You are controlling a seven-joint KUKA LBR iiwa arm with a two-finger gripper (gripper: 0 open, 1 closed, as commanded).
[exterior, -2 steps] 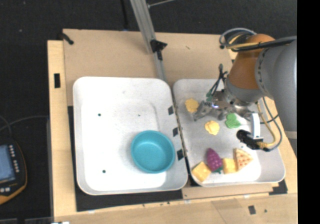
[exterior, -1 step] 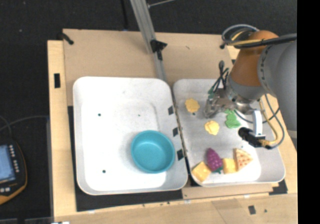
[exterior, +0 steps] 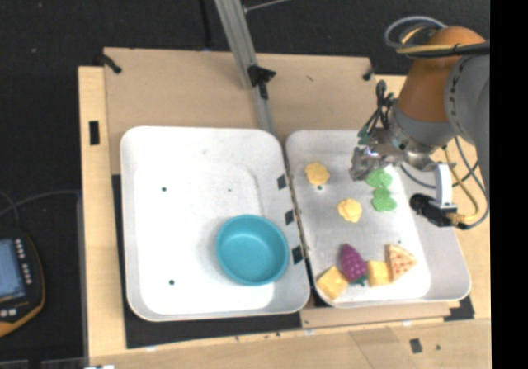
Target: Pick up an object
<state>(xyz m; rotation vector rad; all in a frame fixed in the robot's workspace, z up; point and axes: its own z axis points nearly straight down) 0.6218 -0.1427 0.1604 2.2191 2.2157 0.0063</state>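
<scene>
Your gripper point(exterior: 364, 163) hangs low near the right bin's point(exterior: 441, 281) far edge, just beside a green toy point(exterior: 380, 179), likely lined up to grab it, though you cannot tell how far it is open or whether it holds anything.

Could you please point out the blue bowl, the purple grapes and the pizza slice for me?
blue bowl point(exterior: 251, 250): camera view, on its inner floor.
purple grapes point(exterior: 352, 262): camera view, on the bunch's middle.
pizza slice point(exterior: 401, 261): camera view, on its topping face.
</scene>
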